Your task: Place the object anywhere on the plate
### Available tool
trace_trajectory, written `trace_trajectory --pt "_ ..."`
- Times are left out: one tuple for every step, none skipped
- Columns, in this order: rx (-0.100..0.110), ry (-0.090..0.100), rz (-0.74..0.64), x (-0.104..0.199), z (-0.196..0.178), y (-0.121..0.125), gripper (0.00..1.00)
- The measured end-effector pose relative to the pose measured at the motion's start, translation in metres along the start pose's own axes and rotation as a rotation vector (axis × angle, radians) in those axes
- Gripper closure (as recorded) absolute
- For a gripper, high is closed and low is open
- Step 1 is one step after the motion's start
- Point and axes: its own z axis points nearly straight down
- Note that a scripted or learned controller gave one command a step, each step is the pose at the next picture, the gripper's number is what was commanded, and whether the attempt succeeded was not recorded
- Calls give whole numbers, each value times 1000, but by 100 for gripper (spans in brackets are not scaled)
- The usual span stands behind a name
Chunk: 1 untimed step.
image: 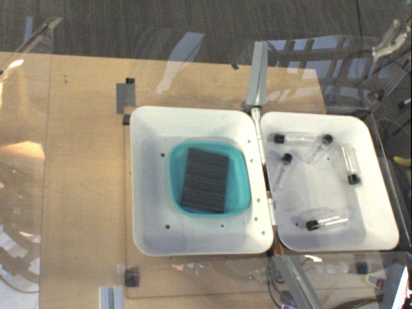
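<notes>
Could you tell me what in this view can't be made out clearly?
- Clear tubes in the right bin: see-through against white, so their outlines and exact count are uncertain.
- Dark block on the teal plate: too small and blurred to tell what it is.
- Plate middle: hidden beneath the block.

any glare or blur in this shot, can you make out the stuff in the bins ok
Camera view: pale glare streaks lie on the bench at left and rear; the clear tubes in the right bin are faint against the white, their black caps plainest; the dark slab on the teal plate reads clearly.
</notes>
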Motion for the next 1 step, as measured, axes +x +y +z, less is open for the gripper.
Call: trace_trajectory --pt "0 1 91 1 0 0 0"
